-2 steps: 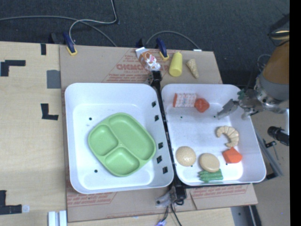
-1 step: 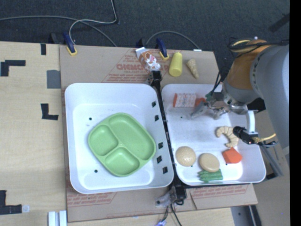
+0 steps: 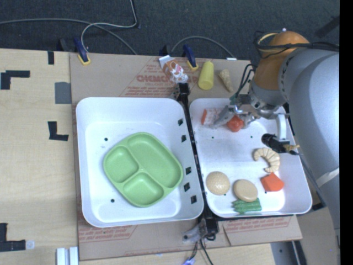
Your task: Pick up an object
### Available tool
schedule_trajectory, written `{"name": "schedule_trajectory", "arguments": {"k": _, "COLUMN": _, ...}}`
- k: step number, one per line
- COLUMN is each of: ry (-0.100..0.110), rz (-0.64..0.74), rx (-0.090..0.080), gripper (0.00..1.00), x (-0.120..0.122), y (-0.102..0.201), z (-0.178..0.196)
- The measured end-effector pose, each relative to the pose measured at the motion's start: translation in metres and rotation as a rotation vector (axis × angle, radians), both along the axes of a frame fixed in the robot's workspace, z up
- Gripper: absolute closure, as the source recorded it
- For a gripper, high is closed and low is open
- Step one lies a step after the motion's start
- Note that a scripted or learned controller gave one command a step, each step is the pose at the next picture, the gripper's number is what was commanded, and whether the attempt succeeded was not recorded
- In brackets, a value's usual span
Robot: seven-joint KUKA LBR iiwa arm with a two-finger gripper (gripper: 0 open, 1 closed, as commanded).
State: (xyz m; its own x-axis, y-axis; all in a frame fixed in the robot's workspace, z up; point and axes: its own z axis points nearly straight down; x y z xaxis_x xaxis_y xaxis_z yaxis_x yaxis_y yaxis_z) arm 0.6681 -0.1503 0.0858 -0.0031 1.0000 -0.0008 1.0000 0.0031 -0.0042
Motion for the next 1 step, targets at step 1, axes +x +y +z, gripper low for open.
{"name": "schedule_trajectory", "arguments": {"k": 1, "ry": 0.003, "rz": 0.002, "rx": -0.002, "gripper": 1.00, "x": -0.0003, "y": 0.0001, "z": 0.0098}}
